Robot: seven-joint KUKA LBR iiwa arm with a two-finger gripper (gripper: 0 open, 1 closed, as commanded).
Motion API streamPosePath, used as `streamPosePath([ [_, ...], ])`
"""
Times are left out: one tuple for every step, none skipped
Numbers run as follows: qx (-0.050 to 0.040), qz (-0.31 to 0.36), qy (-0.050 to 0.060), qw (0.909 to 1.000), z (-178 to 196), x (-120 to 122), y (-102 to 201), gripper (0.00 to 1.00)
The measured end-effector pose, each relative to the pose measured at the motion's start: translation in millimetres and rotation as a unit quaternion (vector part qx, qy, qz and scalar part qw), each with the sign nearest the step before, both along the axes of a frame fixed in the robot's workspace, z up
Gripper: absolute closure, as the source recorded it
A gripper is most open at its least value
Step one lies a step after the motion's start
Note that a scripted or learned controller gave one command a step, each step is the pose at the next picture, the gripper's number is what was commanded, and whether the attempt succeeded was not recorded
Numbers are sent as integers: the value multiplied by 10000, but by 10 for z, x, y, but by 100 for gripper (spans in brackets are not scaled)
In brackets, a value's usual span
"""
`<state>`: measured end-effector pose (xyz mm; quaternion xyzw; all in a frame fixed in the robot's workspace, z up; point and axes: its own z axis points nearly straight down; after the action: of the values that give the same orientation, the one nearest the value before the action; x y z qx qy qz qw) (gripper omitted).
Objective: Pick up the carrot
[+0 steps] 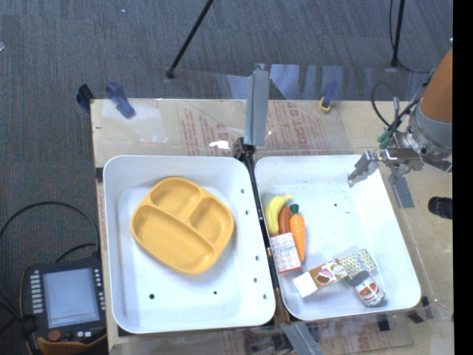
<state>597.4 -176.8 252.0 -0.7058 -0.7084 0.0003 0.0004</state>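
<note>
Orange and green-topped, the carrot [298,232] lies by the right bin's [336,191] left wall, touching a banana [276,211] and a small carton [284,252] whose print is too blurred to read. The gripper [382,170] hovers over the far right edge, its 2 fingers spread and grasping nothing.

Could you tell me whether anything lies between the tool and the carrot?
Nothing visible does. The tool sits at the right bin's far right edge, with bare bin floor between it and the carrot. A banana crowds the carrot's far side.
</note>
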Motion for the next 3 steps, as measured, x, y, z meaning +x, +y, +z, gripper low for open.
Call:
streamPosePath([
  [8, -26, 16, 10000, -1248, -165, 306, 0],
  [27, -243, -102, 9996, -1532, -149, 837, 0],
  [7, -138, 13, 9999, -1651, -506, 950, 0],
])
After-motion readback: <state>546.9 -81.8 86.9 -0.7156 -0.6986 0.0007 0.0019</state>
